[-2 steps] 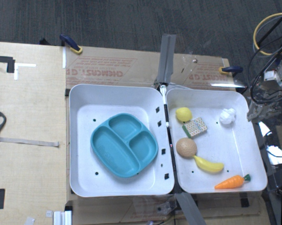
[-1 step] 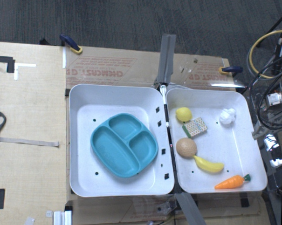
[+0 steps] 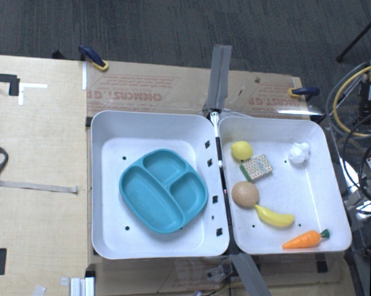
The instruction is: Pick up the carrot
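The carrot [image 3: 305, 240] lies nearest the camera, at about five o'clock in the right bin [image 3: 331, 181], orange body pointing toward eight o'clock and its small green top toward two o'clock, just beside the bin's near wall and close to the near right corner. Just beyond it, toward ten o'clock, rests the banana [image 3: 274, 216], near but apart from the carrot; the brown egg-like ball [image 3: 245, 194] touches or nearly touches the banana's far end. Further up sit the patterned sponge block [image 3: 256, 167], the lemon [image 3: 241, 150] and, at one o'clock in the bin, a white crumpled object [image 3: 299, 153]. The left bin [image 3: 104, 171] holds a blue divided plate [image 3: 164, 190]. How wide the gripper stands, and whether it has hold of anything, I cannot tell — the carrot itself lies free on the bin floor, so the pick is not yet begun. To do it well, I judge the fingers should straddle the carrot across its narrow width, at the thicker middle rather than the tapering tip, with the closing line running roughly from eleven to five o'clock. The wall is the risk — a finger coming down on the near side may strike the rim, so the descent should be straight and centred.
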`<state>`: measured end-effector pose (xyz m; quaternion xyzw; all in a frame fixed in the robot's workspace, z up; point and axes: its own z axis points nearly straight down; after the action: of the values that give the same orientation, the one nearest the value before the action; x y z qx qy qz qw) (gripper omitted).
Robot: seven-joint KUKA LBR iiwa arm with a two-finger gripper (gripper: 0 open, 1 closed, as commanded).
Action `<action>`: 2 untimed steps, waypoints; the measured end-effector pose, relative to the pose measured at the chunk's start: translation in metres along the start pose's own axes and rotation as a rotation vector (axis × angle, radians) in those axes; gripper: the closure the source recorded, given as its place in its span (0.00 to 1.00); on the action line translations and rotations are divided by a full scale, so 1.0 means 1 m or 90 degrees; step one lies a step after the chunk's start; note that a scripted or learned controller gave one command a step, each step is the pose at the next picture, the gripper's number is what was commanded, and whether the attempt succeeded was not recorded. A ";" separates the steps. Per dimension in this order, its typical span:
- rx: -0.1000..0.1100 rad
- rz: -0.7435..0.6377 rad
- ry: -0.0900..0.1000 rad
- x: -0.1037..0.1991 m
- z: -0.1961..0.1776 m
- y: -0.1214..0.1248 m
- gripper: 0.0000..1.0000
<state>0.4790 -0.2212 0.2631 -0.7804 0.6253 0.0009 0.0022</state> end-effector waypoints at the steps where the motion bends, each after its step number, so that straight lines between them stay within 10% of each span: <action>1: 0.000 -0.108 -0.001 -0.006 0.051 -0.075 1.00; 2: 0.000 -0.540 -0.001 -0.033 0.019 -0.007 1.00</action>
<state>0.4786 -0.1874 0.2447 -0.9685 0.2491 0.0006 0.0027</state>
